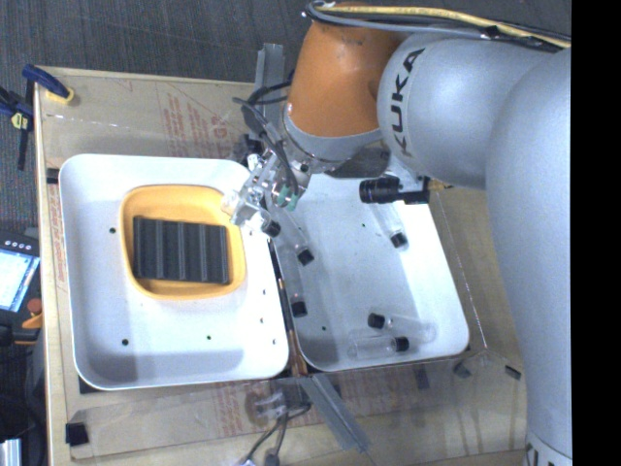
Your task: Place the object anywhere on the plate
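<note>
A yellow plate (175, 205) with rounded corners lies in the left white bin (97, 338). A dark grey ribbed rectangular object (184, 250) lies flat on the middle of the plate. My gripper (255, 198) hangs over the plate's upper right corner, at the seam between the two bins, up and to the right of the ribbed object. It is small and partly hidden under the orange wrist band (335, 76). I see nothing held in it.
The right white bin (441, 289) holds several small clear pieces with black ends, such as one (304, 255) near its left wall and one (388, 343) near its front. The arm's grey body covers the bench's right side. A blue clamp (47, 82) sits at the bench's far left corner.
</note>
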Controlling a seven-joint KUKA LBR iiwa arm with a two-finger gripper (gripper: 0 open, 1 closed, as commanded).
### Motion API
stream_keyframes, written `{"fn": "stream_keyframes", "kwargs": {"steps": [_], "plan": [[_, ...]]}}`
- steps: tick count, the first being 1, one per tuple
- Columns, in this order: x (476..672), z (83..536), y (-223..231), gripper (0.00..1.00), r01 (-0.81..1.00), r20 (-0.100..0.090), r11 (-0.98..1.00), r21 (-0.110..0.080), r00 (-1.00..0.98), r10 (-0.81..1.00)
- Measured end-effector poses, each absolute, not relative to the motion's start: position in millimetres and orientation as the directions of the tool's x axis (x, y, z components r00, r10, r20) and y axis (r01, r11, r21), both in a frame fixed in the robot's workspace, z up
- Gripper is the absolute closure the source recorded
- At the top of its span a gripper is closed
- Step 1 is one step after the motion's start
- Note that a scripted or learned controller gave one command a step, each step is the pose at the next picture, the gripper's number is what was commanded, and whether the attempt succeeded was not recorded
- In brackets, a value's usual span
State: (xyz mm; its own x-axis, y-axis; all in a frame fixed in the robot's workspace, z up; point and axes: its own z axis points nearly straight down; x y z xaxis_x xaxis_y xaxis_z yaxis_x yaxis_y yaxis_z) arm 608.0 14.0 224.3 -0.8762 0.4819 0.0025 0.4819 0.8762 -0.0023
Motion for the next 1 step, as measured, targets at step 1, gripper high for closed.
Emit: {"fn": "stream_keyframes", "kwargs": {"steps": [1], "plan": [[608.0,224.4,14.1,0.00,0.482,0.002,0.876,-0.002,-0.876,0.482]]}}
